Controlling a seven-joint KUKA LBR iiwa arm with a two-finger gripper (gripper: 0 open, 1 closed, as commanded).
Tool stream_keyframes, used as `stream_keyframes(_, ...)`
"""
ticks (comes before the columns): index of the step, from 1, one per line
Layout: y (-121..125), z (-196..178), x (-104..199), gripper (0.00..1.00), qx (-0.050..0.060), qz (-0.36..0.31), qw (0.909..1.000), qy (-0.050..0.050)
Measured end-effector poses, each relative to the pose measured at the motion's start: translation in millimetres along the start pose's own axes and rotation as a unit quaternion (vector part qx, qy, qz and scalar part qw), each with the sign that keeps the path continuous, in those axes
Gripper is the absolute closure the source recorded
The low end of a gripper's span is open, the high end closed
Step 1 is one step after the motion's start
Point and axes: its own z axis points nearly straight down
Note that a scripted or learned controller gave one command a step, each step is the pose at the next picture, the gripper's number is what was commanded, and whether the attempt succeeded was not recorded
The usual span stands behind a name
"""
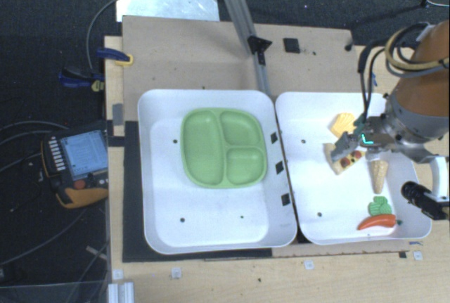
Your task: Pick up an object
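White plastic bins sit side by side on the bench. The left bin carries a green divided plate near its middle. The right bin carries the loose toy food: a yellow piece toward the far edge, a small brown-and-red piece near the middle, a pale cone toward the right edge, and an orange carrot with a green top near the front right corner.

The grey arm reaches in over the right edge of the right bin, and the hand hangs over the middle of that bin, between the yellow piece and the brown-and-red piece. Whether it is apart or together I cannot tell; nothing is seen held.

The brown-and-red piece seems the likeliest target. It lies just at the hand's front side, toward the bin's front edge, touching or nearly under the tips, though its long axis is too small to read. The yellow piece lies just beyond the hand toward the far edge. The cone, with its long axis running front to back, and the carrot are farther off.
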Motion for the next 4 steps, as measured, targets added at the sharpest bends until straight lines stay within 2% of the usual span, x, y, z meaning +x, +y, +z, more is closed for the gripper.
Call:
stream_keyframes(1,0,-1,0,0.0,-0.001,0.0,1.0,0.0)
stream_keyframes(3,10,122,3,0.0,0.002,0.001,1.0,0.001)
stream_keyframes(4,12,169,3,0.0,-0.002,0.001,1.0,0.0)
